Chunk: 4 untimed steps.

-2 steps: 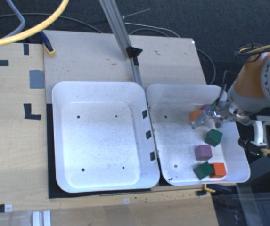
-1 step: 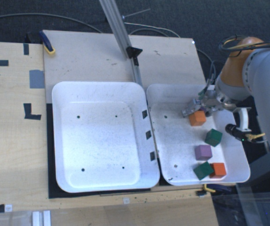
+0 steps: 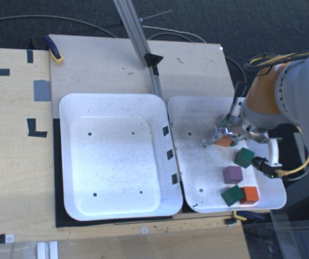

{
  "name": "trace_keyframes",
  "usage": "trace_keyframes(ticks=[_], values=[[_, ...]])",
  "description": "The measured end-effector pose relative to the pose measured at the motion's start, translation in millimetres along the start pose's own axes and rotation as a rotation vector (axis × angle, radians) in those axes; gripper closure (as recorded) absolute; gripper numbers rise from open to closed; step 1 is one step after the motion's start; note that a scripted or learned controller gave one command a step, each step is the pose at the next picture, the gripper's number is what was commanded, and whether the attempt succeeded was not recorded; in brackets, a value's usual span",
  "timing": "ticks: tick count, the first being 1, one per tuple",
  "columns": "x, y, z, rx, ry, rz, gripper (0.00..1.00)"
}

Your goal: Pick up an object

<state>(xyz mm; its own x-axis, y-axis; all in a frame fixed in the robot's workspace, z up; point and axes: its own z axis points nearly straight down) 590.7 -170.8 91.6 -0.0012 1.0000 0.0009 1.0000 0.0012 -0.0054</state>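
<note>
Inside the right white bin [image 3: 197, 144], end effector [image 3: 219, 136] low over a small orange block [image 3: 225, 142]; grip state unclear, apparently nothing lifted yet.

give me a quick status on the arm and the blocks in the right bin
Gripper low in right bin, at an orange object; grasp unclear. Green block, purple block, green cube, orange cube loose nearby.

Both white bins [image 3: 116, 104] look like smooth, speckled plastic; the bench [image 3: 14, 155] is pale matt wood (plywood, seemingly).
</note>
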Motion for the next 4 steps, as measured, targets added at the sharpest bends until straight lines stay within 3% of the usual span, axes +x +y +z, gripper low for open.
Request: trace_keyframes(ticks=[1,2,3,4], values=[[16.5,49.8,-0.1,0.001,0.001,-0.002,0.00],[29.1,9.9,0.0,-0.001,-0.001,0.001,0.00],[29.3,10.9,-9.3,-0.002,0.000,0.000,1.00],[104.7,88.4,-106.0,-0.016,0.000,-0.008,1.00]])
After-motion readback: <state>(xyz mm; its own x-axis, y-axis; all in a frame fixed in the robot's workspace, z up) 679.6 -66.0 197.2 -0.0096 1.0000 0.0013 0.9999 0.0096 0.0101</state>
